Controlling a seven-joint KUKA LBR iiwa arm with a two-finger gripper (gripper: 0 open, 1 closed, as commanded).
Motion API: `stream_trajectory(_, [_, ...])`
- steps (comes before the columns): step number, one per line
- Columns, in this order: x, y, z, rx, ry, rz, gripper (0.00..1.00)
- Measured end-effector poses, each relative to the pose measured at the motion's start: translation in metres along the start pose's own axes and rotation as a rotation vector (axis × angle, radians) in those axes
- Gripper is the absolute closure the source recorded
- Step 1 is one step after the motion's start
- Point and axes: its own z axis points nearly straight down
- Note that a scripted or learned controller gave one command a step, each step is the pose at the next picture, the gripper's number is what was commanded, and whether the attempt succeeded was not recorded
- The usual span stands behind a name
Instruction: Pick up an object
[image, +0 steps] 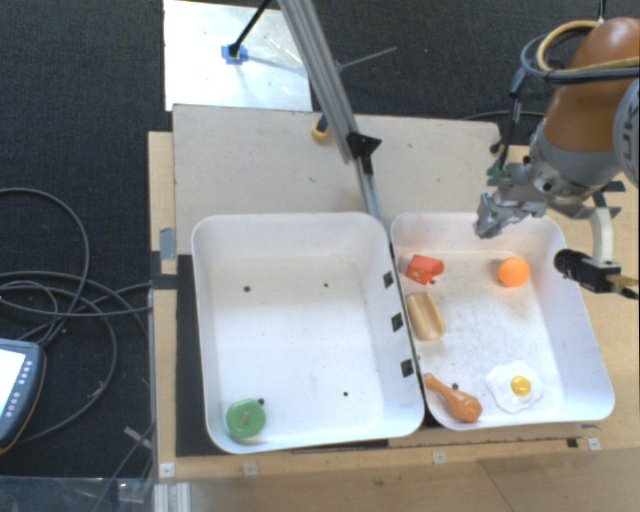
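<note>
Orange ball (512, 271) in right bin (585, 345), far side | gripper (490, 224) above bin's far rim, left of ball, carrying nothing; finger spacing unclear | advice: centre over ball, descend straight, close gently.
</note>
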Motion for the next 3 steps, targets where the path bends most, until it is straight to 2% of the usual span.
stream_trajectory(1, [0.057,0.007,-0.001,0.0,0.0,0.0,1.0])
stream_trajectory(3, [0.175,-0.002,0.033,0.004,0.001,0.0,1.0])
